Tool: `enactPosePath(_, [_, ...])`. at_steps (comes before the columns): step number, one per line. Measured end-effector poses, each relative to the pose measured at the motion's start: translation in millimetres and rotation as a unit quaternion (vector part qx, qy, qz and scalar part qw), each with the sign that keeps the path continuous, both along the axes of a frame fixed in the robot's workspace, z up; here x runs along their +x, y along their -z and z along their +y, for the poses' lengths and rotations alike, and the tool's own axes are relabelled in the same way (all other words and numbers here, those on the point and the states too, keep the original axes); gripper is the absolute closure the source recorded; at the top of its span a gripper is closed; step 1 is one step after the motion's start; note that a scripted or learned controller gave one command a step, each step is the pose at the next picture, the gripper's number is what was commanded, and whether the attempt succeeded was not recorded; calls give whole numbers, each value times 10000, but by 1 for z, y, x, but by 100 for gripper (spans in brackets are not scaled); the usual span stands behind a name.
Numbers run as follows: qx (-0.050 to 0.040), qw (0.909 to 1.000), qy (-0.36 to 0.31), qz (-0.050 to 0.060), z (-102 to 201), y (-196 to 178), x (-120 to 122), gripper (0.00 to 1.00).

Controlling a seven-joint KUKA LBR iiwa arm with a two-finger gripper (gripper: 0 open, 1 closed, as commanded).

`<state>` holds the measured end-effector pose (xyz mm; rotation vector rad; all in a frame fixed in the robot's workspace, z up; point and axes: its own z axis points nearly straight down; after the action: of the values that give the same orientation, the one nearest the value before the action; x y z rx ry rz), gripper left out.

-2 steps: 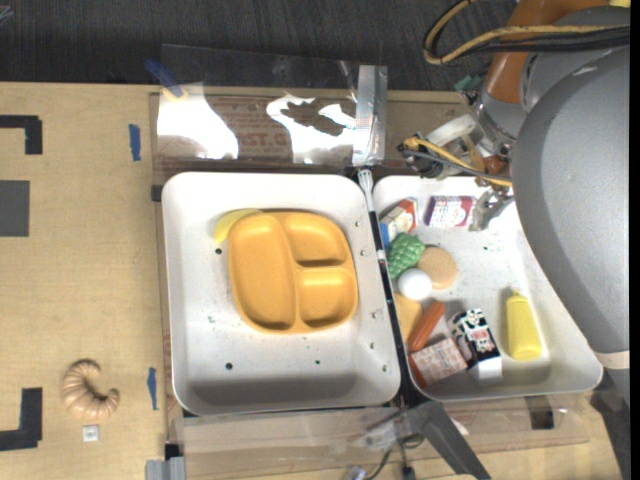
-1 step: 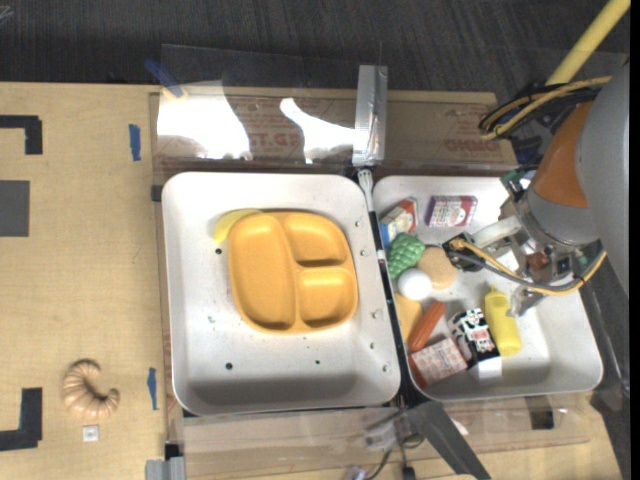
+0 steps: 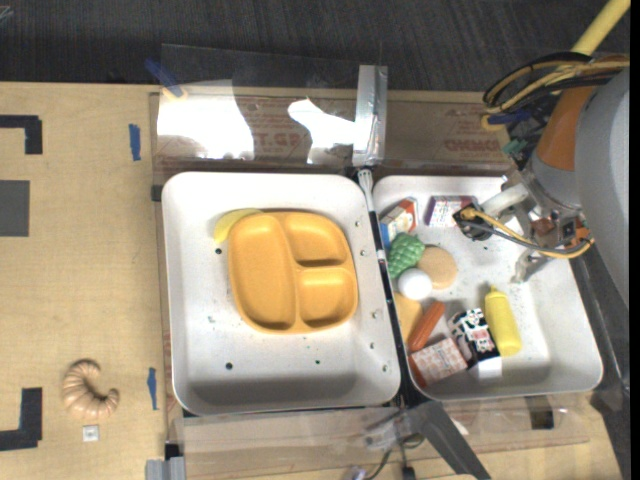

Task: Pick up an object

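Note:
The right bin [image 3: 560,368] holds several small things. A green knobbly toy [image 3: 404,254], a tan round piece [image 3: 438,266] and a white ball [image 3: 414,286] sit near its left wall. An orange sausage shape [image 3: 426,322], a black-and-white toy [image 3: 470,328] and a yellow bottle [image 3: 502,320] lie toward the front, with a red packet [image 3: 438,359] and a white block [image 3: 488,367] nearest the front. My gripper [image 3: 527,265] hangs low over the bin's right half, above and to the right of the yellow bottle, with nothing seen in it.
The left bin [image 3: 190,348] carries an orange divided tray [image 3: 293,268] with a yellow piece [image 3: 225,224] peeking from under its back left corner. Small boxes [image 3: 440,209] lie at the right bin's back. A tan croissant toy [image 3: 90,389] rests on the bench at far left.

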<state>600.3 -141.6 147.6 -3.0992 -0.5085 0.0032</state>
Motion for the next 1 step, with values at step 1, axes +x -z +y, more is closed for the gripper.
enactPosePath(1, [3,9979,641,30,-6,53,-124,0])
